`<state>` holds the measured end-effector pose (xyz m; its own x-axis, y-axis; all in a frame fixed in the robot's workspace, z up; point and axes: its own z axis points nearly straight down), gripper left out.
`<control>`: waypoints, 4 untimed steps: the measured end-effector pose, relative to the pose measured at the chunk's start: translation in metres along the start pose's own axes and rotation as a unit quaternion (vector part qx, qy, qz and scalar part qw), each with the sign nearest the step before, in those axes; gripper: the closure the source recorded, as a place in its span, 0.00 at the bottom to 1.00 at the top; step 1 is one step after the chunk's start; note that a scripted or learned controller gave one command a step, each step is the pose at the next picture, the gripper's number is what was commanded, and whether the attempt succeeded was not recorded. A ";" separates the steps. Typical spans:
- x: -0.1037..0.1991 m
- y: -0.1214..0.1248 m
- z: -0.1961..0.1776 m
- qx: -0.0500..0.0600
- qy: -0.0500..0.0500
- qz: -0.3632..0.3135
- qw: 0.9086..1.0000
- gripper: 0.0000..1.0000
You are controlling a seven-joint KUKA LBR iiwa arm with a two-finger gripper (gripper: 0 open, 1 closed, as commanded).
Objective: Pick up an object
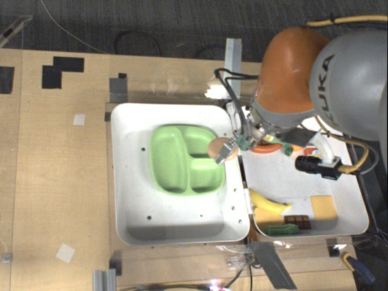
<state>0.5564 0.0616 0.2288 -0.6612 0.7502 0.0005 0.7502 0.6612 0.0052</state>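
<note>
Hovering at the right rim of the green three-compartment plastic tray (185, 159), the two-finger gripper (225, 150) sits over the seam between the two bins, and whether it is spread or closed cannot be told; a small tan, rounded piece shows at its tip, but whether that is an object or part of the tool is unclear. Nothing can be called grasped from this view. The tray lies in the middle of the left white bin (133, 223). To the right of the tray, in the right white bin (357, 220), lie a yellow banana (268, 205), a dark green and brown stick-shaped item (290, 226) just below it, a tan square block (323, 207) and a red-orange piece (265, 149) partly under the wrist. I judge the step to be the approach or early grasp; next the tool must settle on one object and close squarely. The grey arm (351, 83) with its orange band (290, 71) reaches in above the right bin, wrist angled down toward the tray's edge.
</note>
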 end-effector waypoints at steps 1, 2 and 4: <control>-0.074 0.001 -0.003 0.000 -0.003 -0.036 0.999 1.00; -0.073 0.004 -0.015 -0.003 -0.005 -0.040 0.999 1.00; -0.152 -0.034 -0.034 -0.001 -0.004 -0.099 0.995 0.00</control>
<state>0.6317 -0.0748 0.2626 -0.7954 0.6060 -0.0090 0.6060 0.7955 0.0056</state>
